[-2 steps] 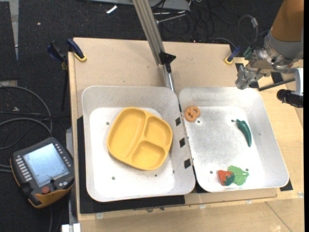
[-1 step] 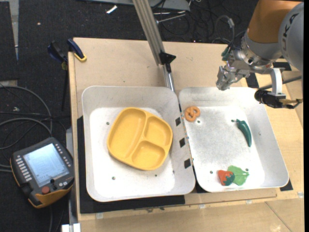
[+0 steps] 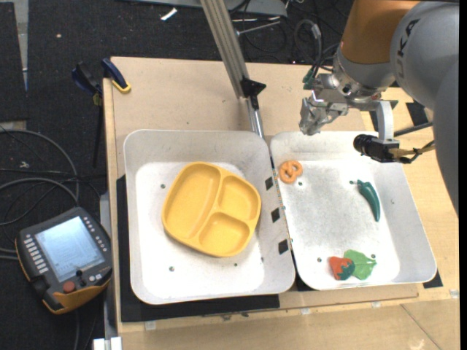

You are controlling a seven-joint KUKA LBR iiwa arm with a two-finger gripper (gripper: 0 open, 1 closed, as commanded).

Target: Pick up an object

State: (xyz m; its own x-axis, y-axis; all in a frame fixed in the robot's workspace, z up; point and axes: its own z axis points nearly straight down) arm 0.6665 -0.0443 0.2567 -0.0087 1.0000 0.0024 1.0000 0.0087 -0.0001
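Two white bins (image 3: 146,195), one yellow divided plate (image 3: 211,208), one orange pretzel (image 3: 290,170), one green pepper (image 3: 369,196), one strawberry (image 3: 340,267), one green leafy piece (image 3: 362,262).

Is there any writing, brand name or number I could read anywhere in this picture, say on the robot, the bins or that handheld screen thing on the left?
None can be read.
The handheld controller has a lit screen with lines on it, too small and blurred to read.
The robot arm, the yellow divided plate and the two white bins show no lettering.
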